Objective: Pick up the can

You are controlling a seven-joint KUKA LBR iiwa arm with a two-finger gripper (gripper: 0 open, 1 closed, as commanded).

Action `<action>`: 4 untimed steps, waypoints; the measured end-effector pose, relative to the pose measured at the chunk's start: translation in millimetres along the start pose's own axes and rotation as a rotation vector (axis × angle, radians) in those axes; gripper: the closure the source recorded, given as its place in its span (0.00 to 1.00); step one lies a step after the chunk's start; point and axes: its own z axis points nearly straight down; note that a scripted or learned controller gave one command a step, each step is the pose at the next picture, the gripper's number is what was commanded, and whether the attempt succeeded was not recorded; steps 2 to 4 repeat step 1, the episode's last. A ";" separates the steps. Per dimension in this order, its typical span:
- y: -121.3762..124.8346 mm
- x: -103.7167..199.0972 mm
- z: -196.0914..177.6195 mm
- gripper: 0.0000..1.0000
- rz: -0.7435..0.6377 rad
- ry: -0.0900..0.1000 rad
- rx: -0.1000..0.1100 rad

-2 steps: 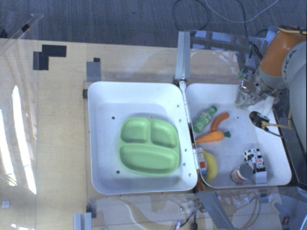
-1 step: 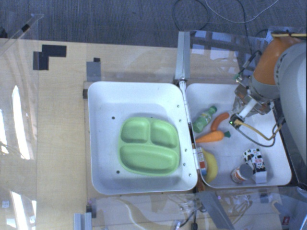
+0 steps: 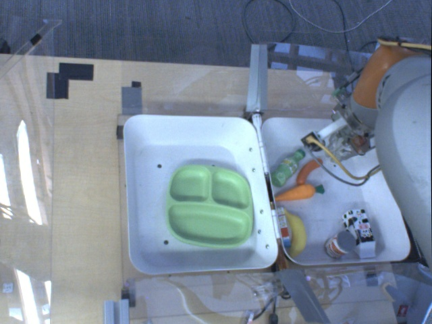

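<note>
A grey robot arm's gripper [image 3: 337,139] hovers at the right bin's [image 3: 388,201] far end (finger state cannot be told); the can [image 3: 335,246] lies near the front, touching a cow-patterned carton [image 3: 359,229]; a descent could snag it.

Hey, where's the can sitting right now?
The can lies on its side in the right bin, near the front edge, touching the black-and-white carton and right of the banana.

Can [image 3: 335,246]: small, tipped on side, right bin's near end, just beside black-and-white carton.
</note>
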 end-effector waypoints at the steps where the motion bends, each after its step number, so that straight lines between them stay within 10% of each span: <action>1: 8.1 -7.9 0.4 1.00 -0.129 -0.001 0.000; 4: 8.1 -7.9 0.4 1.00 -0.129 -0.001 0.000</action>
